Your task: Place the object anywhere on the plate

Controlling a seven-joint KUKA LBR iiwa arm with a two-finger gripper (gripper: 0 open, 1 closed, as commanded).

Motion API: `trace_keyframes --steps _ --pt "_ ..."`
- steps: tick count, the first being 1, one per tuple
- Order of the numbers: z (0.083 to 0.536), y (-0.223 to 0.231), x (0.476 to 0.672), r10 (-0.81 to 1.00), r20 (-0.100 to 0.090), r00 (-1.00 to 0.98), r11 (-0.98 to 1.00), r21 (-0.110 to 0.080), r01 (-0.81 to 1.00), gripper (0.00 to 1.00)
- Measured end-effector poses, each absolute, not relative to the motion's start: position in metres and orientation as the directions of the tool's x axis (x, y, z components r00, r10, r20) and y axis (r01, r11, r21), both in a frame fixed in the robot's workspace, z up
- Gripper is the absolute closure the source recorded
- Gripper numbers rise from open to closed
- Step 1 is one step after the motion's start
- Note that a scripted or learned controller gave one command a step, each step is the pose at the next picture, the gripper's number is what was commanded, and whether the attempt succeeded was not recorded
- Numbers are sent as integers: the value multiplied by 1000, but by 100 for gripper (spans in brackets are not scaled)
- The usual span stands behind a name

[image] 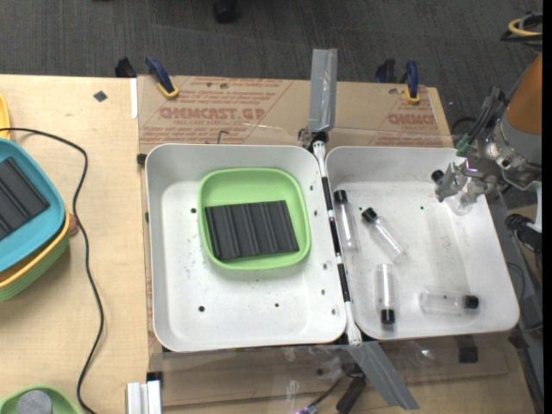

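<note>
A green square plate (pixel 254 222) with a dark ribbed mat on it sits in the left bin (pixel 172 257). Several clear vials with black caps lie in the right bin (pixel 414 313): one along the left wall (pixel 343 217), one tilted near the middle (pixel 380 230), one upright in the image near the front (pixel 385 294), and one lying sideways at the front right (pixel 447 301). My gripper (pixel 454 186) hangs over the right bin's far right corner, apart from every vial. Nothing shows between its fingers.
Brown cardboard (pixel 224 110) held by blue clamps lies behind the bins. A teal tray on a stack (pixel 26 210) stands at the far left with a black cable (pixel 82 231) running past it. The arm (pixel 517 136) enters from the right.
</note>
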State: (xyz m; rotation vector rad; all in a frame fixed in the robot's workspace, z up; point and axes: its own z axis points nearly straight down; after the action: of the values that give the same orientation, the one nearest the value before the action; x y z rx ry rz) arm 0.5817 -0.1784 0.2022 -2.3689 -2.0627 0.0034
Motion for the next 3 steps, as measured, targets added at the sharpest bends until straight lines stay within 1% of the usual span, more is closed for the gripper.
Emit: trace_keyframes --steps 1,2,3 --pt "202 -178 582 991 -1 137 -137 -2 991 0" --pt "250 -195 559 945 -2 326 -326 -1 945 0" --pt "301 -202 544 865 -3 501 -501 -2 865 0"
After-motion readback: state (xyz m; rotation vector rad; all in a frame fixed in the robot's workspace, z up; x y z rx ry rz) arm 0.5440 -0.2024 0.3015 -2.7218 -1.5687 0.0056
